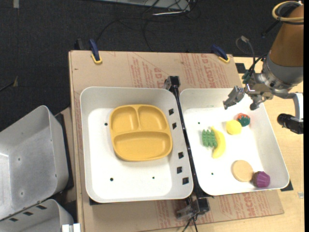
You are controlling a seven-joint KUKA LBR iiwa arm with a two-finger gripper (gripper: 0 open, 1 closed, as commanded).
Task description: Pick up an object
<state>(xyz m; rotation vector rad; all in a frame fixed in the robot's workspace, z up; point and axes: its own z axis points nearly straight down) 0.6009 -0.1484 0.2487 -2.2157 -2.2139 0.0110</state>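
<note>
While the arm (285,47) reaches in from the right, this is how the bench looks:

Arm: grey, with an orange band above the wrist; it stands over the far right corner of the right bin.
Gripper (245,99): it is above the far edge of the right bin (203,178). Its two fingers are spread apart, one to the left and one to the right, and nothing is between them. It grasps nothing.
Left bin (96,178): shallow and white. It holds a yellow divided plate (141,132) with three compartments, which lies flat in the middle.
Right bin: shallow and white, just beside the left bin. All the small objects lie in it.
Yellow ball (233,127): near the far right part of the right bin, below the gripper and apart from it.
Red and green toy (243,119): touching the yellow ball on its far right side. It is too small to tell what it is.
Banana (218,144): in the middle of the right bin, pointing toward the near side.
Green toy (208,137): against the left side of the banana.
Tan disc (242,170): at the near right part of the bin, lying flat.
Purple toy (261,179): just beside the tan disc, near the near right corner.
Cardboard sheet (125,66): under both bins, held by blue clamps (95,50) at its far edge.
</note>
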